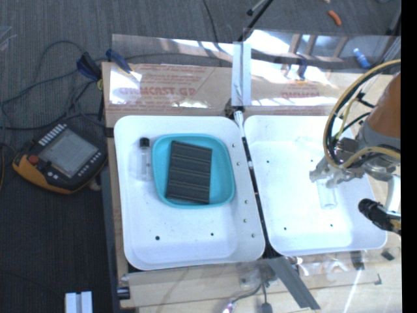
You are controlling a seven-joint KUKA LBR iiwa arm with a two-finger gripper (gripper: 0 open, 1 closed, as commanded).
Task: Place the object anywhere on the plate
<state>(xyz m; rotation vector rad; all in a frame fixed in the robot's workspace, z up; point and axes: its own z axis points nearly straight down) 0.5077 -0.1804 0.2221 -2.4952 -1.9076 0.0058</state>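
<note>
Left bin (pixel 189 246) holds plate (pixel 225 175) (dark block (pixel 189 172) on it); fingers (pixel 328 189) unclear.

The bench (pixel 195 87) bears two shallow white bins side by side, touching along their inner rims. The left bin (pixel 189 246) sits near the bench's left edge, the right bin (pixel 293 233) beside it. A clear, glossy sheet covers the bench behind both bins, throwing bright reflections.
</note>
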